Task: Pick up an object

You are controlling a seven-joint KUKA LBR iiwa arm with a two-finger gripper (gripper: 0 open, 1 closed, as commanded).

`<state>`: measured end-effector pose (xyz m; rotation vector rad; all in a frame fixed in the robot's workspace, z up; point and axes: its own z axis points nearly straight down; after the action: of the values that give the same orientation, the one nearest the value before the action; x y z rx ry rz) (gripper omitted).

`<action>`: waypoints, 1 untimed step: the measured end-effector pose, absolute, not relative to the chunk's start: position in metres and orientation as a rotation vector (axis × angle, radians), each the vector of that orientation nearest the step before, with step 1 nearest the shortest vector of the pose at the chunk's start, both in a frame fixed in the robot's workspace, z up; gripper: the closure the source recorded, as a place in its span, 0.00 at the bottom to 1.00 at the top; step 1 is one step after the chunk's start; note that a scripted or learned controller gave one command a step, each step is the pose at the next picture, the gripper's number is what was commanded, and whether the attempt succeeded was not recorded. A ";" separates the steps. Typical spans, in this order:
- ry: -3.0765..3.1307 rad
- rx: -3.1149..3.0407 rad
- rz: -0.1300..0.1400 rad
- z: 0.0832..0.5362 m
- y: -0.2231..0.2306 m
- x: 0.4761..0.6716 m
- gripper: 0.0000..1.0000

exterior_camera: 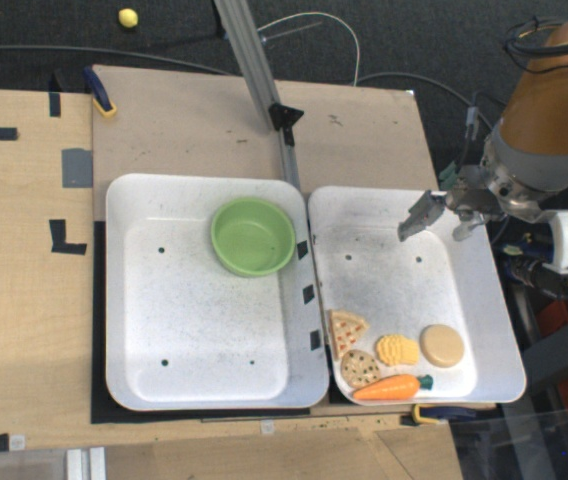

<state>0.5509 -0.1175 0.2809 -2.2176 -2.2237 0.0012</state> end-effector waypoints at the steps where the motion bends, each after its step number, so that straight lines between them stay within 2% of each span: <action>1: -2.224 -2.218 0.002 0.281 -0.118 0.551 0.00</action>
<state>0.5508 -0.1177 0.2810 -2.2178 -2.2235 0.0017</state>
